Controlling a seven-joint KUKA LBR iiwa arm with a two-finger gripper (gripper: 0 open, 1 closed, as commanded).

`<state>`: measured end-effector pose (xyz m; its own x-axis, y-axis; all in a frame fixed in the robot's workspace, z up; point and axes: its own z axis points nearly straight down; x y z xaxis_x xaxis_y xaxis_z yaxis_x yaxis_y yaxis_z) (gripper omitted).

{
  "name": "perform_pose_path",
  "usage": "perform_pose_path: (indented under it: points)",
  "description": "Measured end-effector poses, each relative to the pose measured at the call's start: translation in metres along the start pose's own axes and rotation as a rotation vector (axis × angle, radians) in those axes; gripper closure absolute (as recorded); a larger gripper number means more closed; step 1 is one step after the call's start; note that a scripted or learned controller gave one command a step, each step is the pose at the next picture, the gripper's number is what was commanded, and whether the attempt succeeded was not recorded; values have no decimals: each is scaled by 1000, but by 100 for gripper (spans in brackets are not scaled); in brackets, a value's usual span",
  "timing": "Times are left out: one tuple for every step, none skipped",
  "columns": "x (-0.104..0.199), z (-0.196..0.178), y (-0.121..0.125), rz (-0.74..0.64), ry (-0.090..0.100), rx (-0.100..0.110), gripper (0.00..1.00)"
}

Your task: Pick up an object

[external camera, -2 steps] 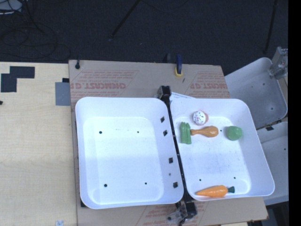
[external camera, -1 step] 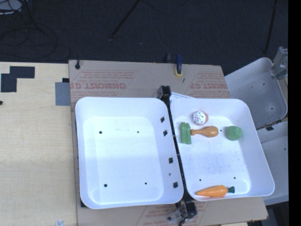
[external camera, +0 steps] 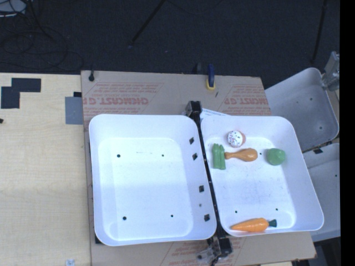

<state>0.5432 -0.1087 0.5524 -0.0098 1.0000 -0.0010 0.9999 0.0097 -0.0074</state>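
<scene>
The right bin holds several small toy foods. A white speckled ball lies near its back wall. Just below it an orange drumstick-shaped piece lies flat, touching a green block on its left. A round green piece sits to the drumstick's right. An orange carrot with a green tip rests along the bin's front wall.
The left bin stands beside the right one, joined by a black clamp strip. Both sit on a cardboard sheet over a wooden bench. A grey metal plate lies at the right.
</scene>
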Motion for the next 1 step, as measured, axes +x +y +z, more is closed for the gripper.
perform_pose_path:
  points:
    - [1,-9,1,-5,0,2,100]
